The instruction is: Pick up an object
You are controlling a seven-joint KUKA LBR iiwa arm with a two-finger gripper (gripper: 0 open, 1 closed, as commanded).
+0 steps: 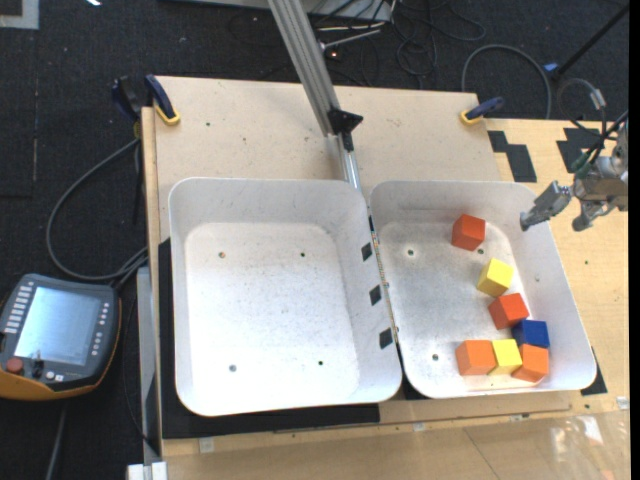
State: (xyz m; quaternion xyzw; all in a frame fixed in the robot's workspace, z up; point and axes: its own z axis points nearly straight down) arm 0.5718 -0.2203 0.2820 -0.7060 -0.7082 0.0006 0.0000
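Several small cubes lie along the right side of the right bin. An orange cube sits farthest back, and a yellow cube comes after it. A red-orange cube and a blue cube follow toward the front. At the front right corner an orange cube, a yellow cube and another orange cube sit bunched together. My gripper hangs over the bin's back right rim, open, with nothing between its fingers, up and right of the rear orange cube.
The left bin adjoins the right one along a shared middle edge. A slanted metal pole runs down to the bins' back junction. Clamps grip the board's back corners. A teach pendant lies on the floor to the left.
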